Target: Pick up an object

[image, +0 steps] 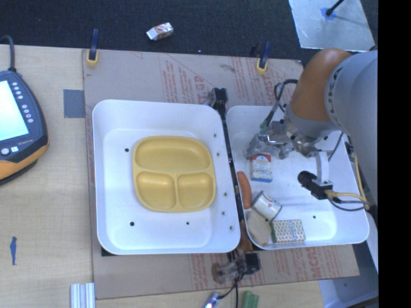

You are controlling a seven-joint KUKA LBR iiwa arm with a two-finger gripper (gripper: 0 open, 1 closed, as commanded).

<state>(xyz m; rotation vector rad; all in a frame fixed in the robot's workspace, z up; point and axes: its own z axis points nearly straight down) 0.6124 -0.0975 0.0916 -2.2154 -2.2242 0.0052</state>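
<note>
sponge (288, 231) tan, speckled, front of rt bin | pincer (264, 145) above sm. white carton (261, 169) | grip: can't tell

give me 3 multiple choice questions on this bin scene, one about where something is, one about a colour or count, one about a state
1. Where does the yellow divided plate lie?
A. in the left bin
B. in the right bin
C. on the bare bench

2. How many compartments does the plate have?
A. two
B. three
C. five

3. Where is the claw relative to the small white carton?
A. far off, above the left bin
B. in the right bin, right by the carton
C. outside both bins

Answers: 1 A, the plate sits mid left bin. 2 B, one long section above two smaller ones. 3 B, the claw is low in the right bin just above the carton in the view.
</note>
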